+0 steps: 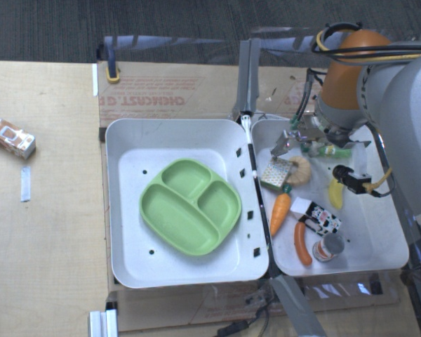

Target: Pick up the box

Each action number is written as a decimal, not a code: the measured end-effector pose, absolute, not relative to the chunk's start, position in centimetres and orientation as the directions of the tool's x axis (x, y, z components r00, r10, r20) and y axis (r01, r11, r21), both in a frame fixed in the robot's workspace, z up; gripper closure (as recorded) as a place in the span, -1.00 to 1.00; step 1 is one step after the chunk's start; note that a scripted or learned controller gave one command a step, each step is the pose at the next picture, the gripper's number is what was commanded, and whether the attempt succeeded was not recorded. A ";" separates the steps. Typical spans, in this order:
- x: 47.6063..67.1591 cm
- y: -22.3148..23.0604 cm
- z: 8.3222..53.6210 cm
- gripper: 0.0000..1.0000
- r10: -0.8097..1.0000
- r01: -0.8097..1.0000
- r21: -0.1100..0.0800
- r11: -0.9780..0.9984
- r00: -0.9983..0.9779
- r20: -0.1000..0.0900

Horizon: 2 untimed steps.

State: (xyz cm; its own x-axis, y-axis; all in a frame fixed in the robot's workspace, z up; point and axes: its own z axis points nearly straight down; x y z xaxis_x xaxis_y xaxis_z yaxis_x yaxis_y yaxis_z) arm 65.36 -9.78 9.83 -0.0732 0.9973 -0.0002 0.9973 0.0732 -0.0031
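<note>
A small black-and-white patterned box (321, 220) lies in the right bin (379, 255), between a carrot (280, 213) and a can (328, 248). A flat greenish speckled box (274, 177) leans by the bin's left wall, touching a tan bread piece (299, 168). My gripper (290, 142) hangs low over the bin's far left part, just above the greenish box and bread. It is well apart from the patterned box, and nothing is visibly held.
The right bin also holds a red sausage (302, 243), a yellow banana (336, 194) and a green bottle (328, 149) under the wrist. A green divided plate (190, 206) lies in the left bin (126, 258). A small carton (12, 139) sits on the bench at far left.
</note>
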 end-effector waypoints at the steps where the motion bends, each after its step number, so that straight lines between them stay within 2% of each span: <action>1: 64.1 -9.6 9.9 -1.00 0.997 0.997 0.014 0.078 -0.078 -0.004; 2: 61.9 -9.6 9.9 -1.00 0.995 0.995 0.014 0.096 -0.096 -0.003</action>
State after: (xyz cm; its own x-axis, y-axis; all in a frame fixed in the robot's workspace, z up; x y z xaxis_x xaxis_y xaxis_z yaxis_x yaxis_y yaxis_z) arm 61.86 -9.61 9.92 -0.0959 0.9954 -0.0032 0.9953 0.0960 0.0142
